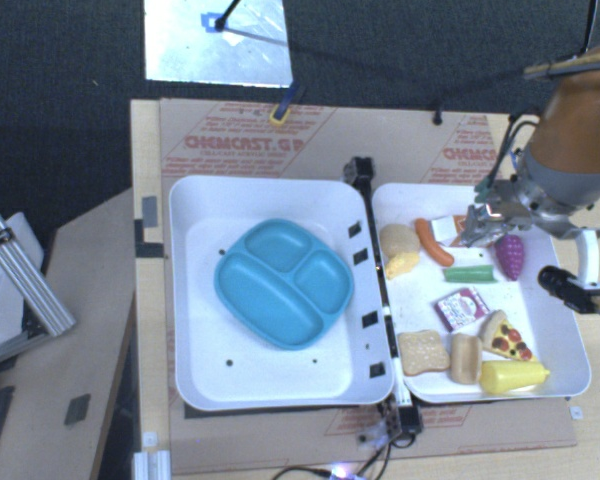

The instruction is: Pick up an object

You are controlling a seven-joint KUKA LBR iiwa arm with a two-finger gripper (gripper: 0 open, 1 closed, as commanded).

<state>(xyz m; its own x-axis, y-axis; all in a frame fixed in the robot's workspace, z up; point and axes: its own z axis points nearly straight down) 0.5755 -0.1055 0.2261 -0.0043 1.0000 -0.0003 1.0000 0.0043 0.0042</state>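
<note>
— Plywood bench (100, 268), with a sheet of brown board printed in red lettering (245, 140) under two shallow white bins. Dark carpet (60, 48) surrounds it, and a shiny square metal plate (218, 26) lies on the floor beyond.

— What does the left white bin (192, 268) hold?

— One light blue divided plastic plate (283, 281), lying flat near the middle.

— And the right white bin (578, 353)?

— Toy foods, spread apart. An orange carrot (433, 242) and a pale yellow lump (400, 251) sit by the left wall; a green strip (468, 273) and a purple grape cluster (510, 255) lie further right. Nearer the front are a maroon packet (461, 308), a toast slice (423, 351), a pizza wedge (506, 336) and a yellow banana-like piece (513, 375).

— Where is the arm?

— Its grey two-finger gripper (483, 224) is low over the far part of the right bin, just beside the carrot and grapes. Whether it is open, closed or gripping anything cannot be told.
</note>
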